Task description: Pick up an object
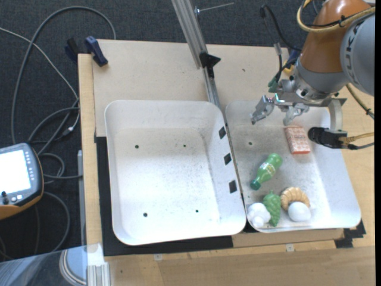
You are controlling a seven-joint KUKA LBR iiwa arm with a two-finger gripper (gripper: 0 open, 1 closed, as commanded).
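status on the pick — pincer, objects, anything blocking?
Pincer over right bin's far end, nothing between its fingers. Pink block nearest; green bottle mid-bin. Nothing in the way.

The pale tan wooden tabletop (pixel 149 70) carries two shallow white plastic bins side by side on a black mat (pixel 107 219) whose edge shows at the left bin's near and left sides. Taking the left white bin (pixel 164 171) as the landmark, the right white bin (pixel 333 189) sits just beside it on its right, their rims meeting along a line with black clips (pixel 227 158). Beyond the landmark bin's far left corner a blue-handled clamp (pixel 95 49) grips the tabletop's edge, and a slanted aluminium rail (pixel 190 28) comes down to the far end of the seam between the bins.
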